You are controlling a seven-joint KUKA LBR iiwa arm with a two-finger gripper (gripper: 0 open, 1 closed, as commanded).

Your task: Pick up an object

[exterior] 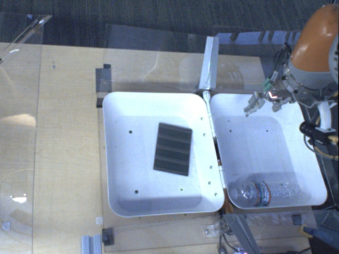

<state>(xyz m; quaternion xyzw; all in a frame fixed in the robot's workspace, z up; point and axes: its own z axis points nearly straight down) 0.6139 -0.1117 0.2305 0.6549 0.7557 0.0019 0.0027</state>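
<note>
A dark grey ridged rectangular pad (pixel 172 148) lies flat in the middle of the left bin (pixel 122 110). A clear plastic bottle with a blue and orange label (pixel 262 192) lies on its side along the near edge of the right bin (pixel 296 142). My gripper (pixel 265 105) hangs over the far end of the right bin, below the orange band of the arm (pixel 315 41). Its two fingers (pixel 252 104) are spread apart and open, with nothing between them. The bottle is well nearer the camera than the gripper, and the pad is off to its left.
A metal divider post (pixel 209 62) rises behind the seam between the two bins. Black cables (pixel 318 134) hang from the arm along the right bin's right rim. Clear plastic sheeting (pixel 32 142) covers the wooden bench to the left.
</note>
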